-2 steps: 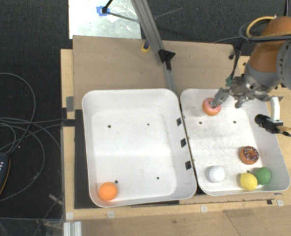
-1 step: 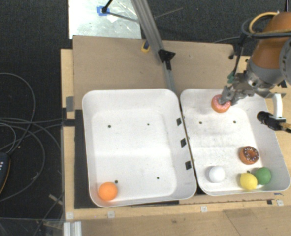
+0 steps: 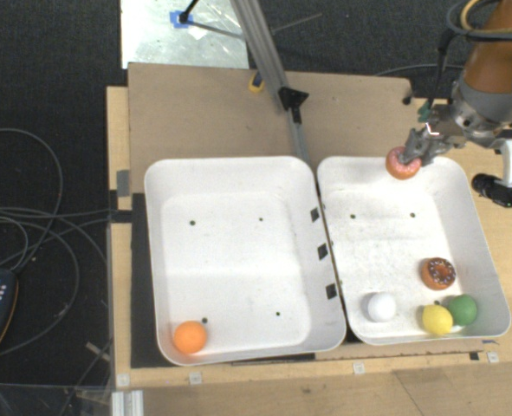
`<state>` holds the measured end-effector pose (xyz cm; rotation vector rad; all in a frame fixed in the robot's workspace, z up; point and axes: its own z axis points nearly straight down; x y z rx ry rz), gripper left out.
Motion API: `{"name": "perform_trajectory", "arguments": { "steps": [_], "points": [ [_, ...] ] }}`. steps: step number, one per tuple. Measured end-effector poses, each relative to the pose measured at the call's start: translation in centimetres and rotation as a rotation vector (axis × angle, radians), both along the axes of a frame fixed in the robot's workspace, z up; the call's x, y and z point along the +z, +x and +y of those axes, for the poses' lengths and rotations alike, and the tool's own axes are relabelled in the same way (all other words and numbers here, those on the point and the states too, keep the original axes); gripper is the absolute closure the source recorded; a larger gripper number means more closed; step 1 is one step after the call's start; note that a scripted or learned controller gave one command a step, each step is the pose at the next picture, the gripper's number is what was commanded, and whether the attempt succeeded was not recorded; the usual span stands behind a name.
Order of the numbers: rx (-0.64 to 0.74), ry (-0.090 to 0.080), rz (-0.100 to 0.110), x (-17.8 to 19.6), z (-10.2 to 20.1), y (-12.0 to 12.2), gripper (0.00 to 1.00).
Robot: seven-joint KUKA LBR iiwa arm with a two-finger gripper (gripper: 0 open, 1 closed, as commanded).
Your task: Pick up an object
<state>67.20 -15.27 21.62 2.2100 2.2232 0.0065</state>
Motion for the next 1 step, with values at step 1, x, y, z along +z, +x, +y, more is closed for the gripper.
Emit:
{"name": "perform_trajectory", "arguments": {
  "steps": [1],
  "points": [
    [0.001, 0.000, 0.000, 4.57, 0.31, -0.14, 1.00]
  ]
}}
